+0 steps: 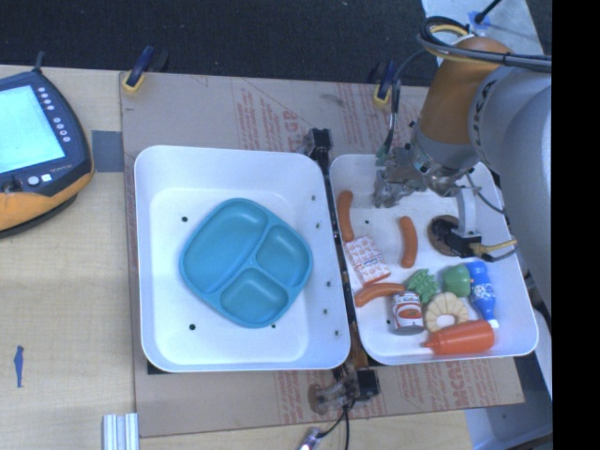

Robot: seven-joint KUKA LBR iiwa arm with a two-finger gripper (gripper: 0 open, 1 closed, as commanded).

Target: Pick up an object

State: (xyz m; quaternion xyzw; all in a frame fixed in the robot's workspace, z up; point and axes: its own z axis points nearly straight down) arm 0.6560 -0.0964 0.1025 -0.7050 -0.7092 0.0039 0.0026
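Where the gripper [394,193] hangs: over the right bin [380,340], toward its 11 o'clock corner, on the grey arm with the orange band reaching in from 2 o'clock
Grip: whether it is open or closed cannot be told from this slant
First sausage [345,216]: slim, orange-red, rounded ends; lies lengthwise by the bin's 10 o'clock wall, near the gripper at its 7 o'clock
Second sausage [407,240]: same colour and shape, near the bin's middle, at the gripper's 6 o'clock and apart from it
Third sausage [378,293]: lies aslant at the bin's 8 o'clock, just below the packet
Packet [367,261]: white with red print, flat, between the first and third sausages
Can [407,313]: small, red and white label, dark top, at the bin's 6 o'clock, just beside the third sausage
Broccoli-like piece [421,282]: dark green, lumpy, just above the can
Smooth green piece [457,279]: rounded, at 3 o'clock of the broccoli-like piece
Yellow knobbly piece [445,309]: pale yellow, round, between the can and the blue bottle
Blue bottle [481,289]: blue with a white label, at the bin's 4 o'clock
Orange-red bottle [461,338]: on its side along the 5 o'clock wall
Left bin [169,326]: a blue divided plate [246,262] with three compartments lies at its middle
Teach pendant [33,148]: on the bench at the view's 9 o'clock, well apart from both bins
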